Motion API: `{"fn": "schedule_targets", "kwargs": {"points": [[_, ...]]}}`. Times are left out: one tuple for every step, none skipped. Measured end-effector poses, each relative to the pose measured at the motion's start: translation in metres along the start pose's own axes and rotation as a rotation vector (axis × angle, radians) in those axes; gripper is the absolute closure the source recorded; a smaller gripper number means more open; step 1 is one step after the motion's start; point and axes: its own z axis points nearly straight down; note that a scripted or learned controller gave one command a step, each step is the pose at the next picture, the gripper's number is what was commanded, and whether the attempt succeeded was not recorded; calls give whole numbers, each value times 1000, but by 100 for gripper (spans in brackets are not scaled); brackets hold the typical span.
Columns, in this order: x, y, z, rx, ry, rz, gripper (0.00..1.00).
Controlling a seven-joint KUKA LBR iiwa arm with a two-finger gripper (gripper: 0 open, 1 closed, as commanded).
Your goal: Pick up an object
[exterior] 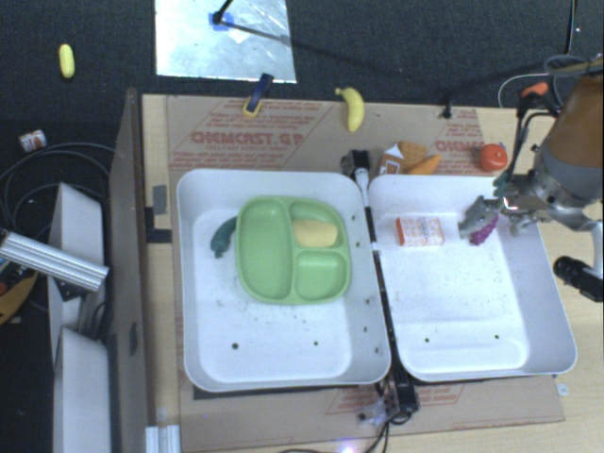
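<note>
Gripper (483,217) hangs over the upper right part of the right bin (528,347), and its fingertips are too small and blurred for me to tell how far apart they stand; a purple object (484,232) shows right at the tips, touching or just under them, but whether it sits between the fingers cannot be made out. Much of the arm (574,149) is cut off by the frame's right edge. Taking the green divided plate (291,250) in the left bin (274,357) as landmark: a dark teal object (223,236) lies just left of it, partly tucked against its rim, its shape hard to read. A pale yellow item (316,231) rests in the plate's upper right compartment. Above the plate, outside the bins on the cardboard, lies a yellow banana (353,108). To the right of the plate, across the seam between the bins, a small red-and-white box (419,231) lies flat on the right bin's floor, near the purple object but apart from it. Up and right of the plate, beyond the bin's rim, sit an orange piece (415,159) and a red-orange ball (492,157), both indistinct.
</note>
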Motion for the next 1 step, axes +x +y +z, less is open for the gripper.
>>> {"fn": "schedule_targets", "kwargs": {"points": [[-74, 64, 71, -3, -4, 5, 0]]}}
